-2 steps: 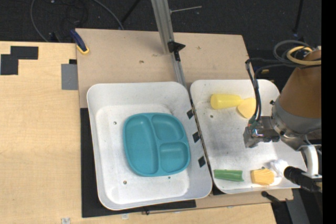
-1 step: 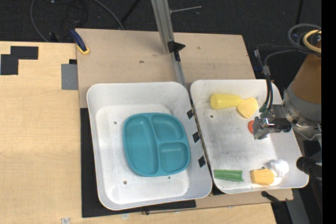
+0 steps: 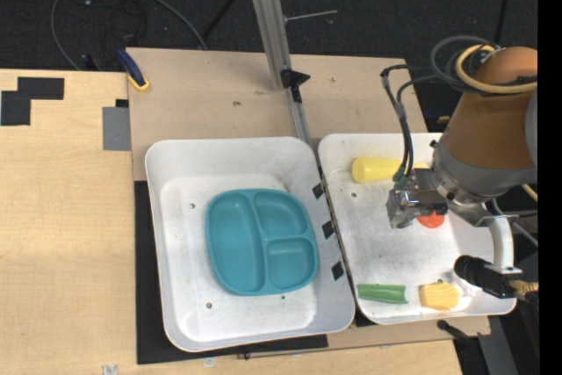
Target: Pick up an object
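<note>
The arm [image 3: 487, 132] is a thick rounded column, orange on top and grey below. A black cable [image 3: 402, 114] loops down its left side. Its hand [image 3: 408, 208] is small, metallic and dark.

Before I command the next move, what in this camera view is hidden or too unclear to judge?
- Claw: too small and dark to judge its state.
- Red object: mostly hidden beneath the claw; shape unclear.
- Yellow object: its right end crossed by the black cable.
- Right bin: far-right side covered by the arm.
</note>
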Robot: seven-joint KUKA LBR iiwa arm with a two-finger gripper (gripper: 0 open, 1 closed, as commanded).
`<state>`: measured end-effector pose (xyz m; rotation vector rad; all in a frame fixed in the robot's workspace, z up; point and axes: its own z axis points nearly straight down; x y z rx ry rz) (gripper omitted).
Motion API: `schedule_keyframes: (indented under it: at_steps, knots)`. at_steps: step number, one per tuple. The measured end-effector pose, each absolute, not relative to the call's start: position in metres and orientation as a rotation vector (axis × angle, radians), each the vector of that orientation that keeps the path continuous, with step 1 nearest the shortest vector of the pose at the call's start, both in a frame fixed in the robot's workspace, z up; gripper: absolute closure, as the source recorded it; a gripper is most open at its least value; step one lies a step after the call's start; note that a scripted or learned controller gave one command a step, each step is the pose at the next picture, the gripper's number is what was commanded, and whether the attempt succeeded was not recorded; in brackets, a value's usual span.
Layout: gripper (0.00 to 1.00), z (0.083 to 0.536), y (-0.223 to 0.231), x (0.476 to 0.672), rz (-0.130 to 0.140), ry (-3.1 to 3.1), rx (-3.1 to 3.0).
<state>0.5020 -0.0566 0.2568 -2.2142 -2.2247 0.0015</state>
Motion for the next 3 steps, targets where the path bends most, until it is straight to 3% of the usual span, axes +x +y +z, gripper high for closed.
schedule_keyframes:
  at_steps: [3]
  knots:
    - [1.00, 0.232, 0.091, 0.511, 0.006, -2.223, -2.213]
